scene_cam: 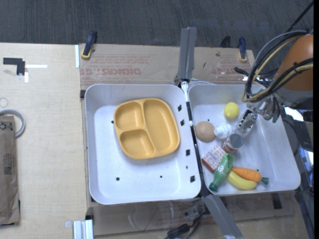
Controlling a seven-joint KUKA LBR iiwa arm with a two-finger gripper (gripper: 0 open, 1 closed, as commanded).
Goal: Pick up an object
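Toys lie in the right bin (279, 148), and your claw (234, 141) hangs low just beside the brown ball (204, 131). You cannot tell if it is open. Next, lower it onto one toy and squeeze.

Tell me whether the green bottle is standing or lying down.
Lying down: the green bottle rests lengthwise on the right bin's floor, beside the banana.

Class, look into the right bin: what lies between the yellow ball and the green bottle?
In the camera view, between the yellow ball and the green bottle lie the gripper, a white crumpled object and a red-and-white packet.
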